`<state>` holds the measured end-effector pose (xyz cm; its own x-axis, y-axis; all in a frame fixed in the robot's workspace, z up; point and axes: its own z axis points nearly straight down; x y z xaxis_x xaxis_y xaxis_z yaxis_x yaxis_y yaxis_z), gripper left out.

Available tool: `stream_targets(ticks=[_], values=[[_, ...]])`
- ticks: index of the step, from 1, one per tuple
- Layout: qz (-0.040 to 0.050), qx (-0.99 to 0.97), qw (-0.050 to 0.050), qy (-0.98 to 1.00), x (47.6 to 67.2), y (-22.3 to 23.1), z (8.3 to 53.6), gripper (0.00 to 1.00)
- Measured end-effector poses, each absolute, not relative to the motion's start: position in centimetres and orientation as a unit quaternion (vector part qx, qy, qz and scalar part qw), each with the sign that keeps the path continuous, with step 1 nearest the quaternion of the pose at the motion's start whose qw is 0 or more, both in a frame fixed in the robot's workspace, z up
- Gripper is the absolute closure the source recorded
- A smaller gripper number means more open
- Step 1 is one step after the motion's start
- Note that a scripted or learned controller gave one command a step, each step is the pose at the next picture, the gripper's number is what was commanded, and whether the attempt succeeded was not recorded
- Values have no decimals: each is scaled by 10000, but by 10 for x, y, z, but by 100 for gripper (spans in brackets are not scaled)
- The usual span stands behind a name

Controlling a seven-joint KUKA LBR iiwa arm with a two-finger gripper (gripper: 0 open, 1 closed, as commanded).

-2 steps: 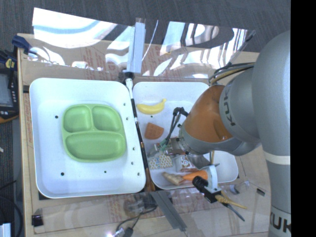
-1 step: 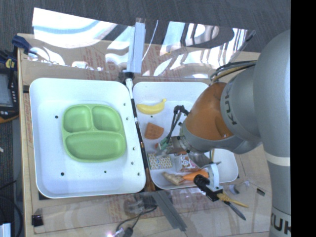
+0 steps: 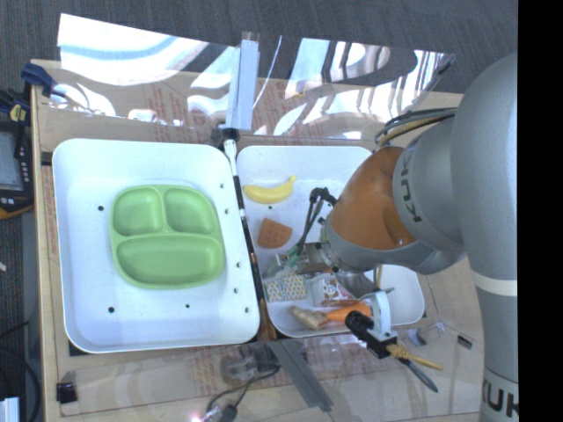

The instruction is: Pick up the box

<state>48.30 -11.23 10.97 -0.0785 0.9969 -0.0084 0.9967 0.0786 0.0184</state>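
Fingers apart or together I cannot tell, as the gripper (image 3: 306, 260) is sunk among clutter over the small patterned box (image 3: 286, 286), nearer the camera than the banana (image 3: 269, 189); it looks light, stiff cardboard, best pinched across its short sides.

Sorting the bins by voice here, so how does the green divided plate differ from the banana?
The green divided plate lies alone in the left bin; the banana lies in the right bin among other items. The plate is green, broad and compartmented; the banana is yellow, small and curved. Both lie flat, untouched.
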Motion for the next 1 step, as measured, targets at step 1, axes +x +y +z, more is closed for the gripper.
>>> stream_targets(ticks=[1], values=[[32,6768,93,7361,483,-113,119,100]])
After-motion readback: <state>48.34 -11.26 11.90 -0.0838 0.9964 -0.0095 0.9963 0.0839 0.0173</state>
